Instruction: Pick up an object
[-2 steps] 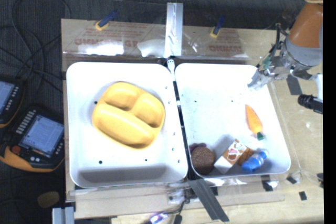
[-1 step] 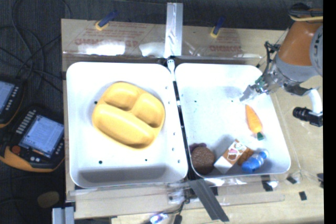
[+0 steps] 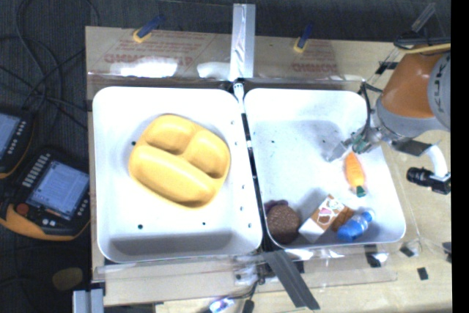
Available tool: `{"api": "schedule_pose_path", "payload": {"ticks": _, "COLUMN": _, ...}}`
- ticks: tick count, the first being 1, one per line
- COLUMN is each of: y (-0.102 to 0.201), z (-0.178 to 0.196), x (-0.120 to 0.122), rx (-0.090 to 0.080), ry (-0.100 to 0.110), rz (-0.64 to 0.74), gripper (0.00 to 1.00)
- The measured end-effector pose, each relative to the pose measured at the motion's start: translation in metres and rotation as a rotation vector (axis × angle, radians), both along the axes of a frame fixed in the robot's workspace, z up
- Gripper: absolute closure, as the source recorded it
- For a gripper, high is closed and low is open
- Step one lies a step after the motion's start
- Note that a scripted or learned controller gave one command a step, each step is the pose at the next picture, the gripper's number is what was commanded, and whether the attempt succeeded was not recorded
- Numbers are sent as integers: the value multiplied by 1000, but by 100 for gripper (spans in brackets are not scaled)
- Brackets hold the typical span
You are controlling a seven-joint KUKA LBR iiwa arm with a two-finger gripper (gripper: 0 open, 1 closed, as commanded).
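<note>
My gripper (image 3: 349, 148) reaches into the right bin (image 3: 308, 110) from the right, under the arm's orange band (image 3: 409, 90). It sits low near the bin's right wall. An orange carrot-shaped toy (image 3: 355, 171) with a green tip lies just below the gripper, its upper end touching or nearly touching it. Along the bin's front edge lie a brown round object (image 3: 282, 219), a small printed box (image 3: 327, 216) and a blue object (image 3: 354, 225). A large yellow bread-shaped object (image 3: 179, 158) lies in the left bin (image 3: 117, 231).
A metal divider strip (image 3: 242, 40) stands behind the two bins where they meet. Handheld devices and cables (image 3: 44, 187) lie off the bench to the left. The back left part of the right bin's floor is bare white.
</note>
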State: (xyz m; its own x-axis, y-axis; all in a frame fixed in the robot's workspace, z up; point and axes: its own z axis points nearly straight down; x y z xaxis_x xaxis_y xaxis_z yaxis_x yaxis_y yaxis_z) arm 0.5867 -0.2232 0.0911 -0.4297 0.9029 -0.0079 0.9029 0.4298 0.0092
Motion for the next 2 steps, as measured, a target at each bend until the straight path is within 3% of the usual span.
{"api": "schedule_pose_path", "payload": {"ticks": 1, "y": 1, "z": 9, "x": 1, "rx": 2, "ry": -3, "rz": 0, "gripper": 100}}
{"api": "schedule_pose_path", "payload": {"ticks": 2, "y": 90, "z": 94, "x": -2, "rx": 2, "ry": 10, "rz": 363, "gripper": 100}}
